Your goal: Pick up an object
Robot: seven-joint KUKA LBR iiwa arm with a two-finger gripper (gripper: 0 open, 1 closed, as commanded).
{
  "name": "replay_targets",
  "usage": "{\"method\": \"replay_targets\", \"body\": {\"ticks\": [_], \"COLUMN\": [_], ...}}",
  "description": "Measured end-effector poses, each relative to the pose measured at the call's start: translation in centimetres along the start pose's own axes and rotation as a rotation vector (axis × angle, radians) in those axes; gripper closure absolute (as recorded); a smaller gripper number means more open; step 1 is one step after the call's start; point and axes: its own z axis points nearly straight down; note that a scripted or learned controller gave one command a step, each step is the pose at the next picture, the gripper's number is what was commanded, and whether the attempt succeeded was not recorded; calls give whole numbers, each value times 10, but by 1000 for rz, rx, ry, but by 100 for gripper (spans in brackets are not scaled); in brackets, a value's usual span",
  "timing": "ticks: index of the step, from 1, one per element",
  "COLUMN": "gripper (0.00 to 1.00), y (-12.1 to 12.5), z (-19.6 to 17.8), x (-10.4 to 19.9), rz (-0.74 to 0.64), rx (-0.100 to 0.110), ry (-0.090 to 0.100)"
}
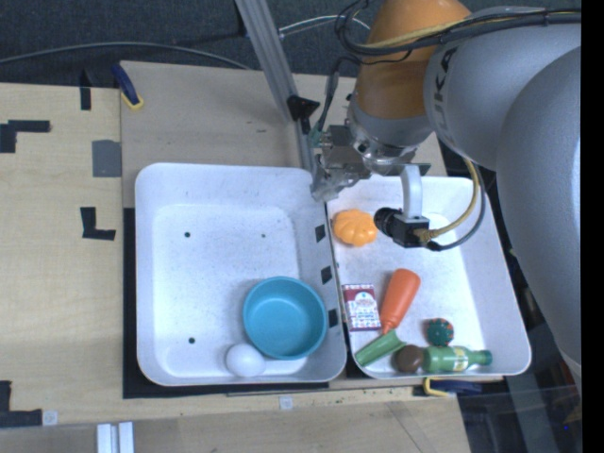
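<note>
Bearing two white bins [151, 253], wooden bench [47, 253]

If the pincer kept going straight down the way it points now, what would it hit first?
Probably the top edge where the two bins meet, just left of the orange toy; the pincer hangs there, though depth is unclear.

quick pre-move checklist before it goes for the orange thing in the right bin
1. Target in plain view: ok. The orange round toy lies uncovered near the top of the right bin.
2. Room around target: ok. The carrot and small red box lie apart from it, lower in the bin.
3. Tool position: not ok. The tool sits over the divide between the bins, up and left of the toy.
4. Tool carrying anything: cannot tell.
5. Cable clearance: not ok. A black fitting with yellowish hose hangs close beside the toy.
6. Left bin items away from path: ok. Blue bowl and white ball sit at its lower edge.
</note>
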Motion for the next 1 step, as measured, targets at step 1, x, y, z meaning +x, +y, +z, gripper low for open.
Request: {"method": "replay_targets", "body": {"ticks": [1], "gripper": [100], "y": [-16], "z": [13], "x": [46], "rz": [0], "rx": [1], "ry": [-1]}}
